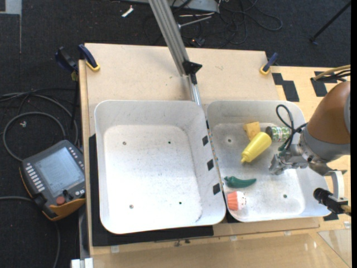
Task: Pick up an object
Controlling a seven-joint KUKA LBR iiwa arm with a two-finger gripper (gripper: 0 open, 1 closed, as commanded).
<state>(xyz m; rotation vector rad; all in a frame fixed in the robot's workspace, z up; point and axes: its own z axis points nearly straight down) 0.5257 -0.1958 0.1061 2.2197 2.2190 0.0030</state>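
Jaws: metal two-finger gripper (277, 164) low over right white bin (295, 208), opening cannot be told, nothing visibly held.
Nearest: yellow plastic bottle (255, 147), just beside.

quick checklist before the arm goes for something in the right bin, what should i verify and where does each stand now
1. Objects within reach: ok. The yellow bottle, green pepper, orange and white toy and tan block all lie in the right bin.
2. Gripper over the right bin: ok, low near its right side.
3. Gripper free of any object: cannot tell, nothing is seen between its tips.
4. Nearest target separated: not ok. The yellow bottle touches the tan block and lies close to a clear bottle.
5. Easier target: ok. The green pepper lies apart on the bin floor.
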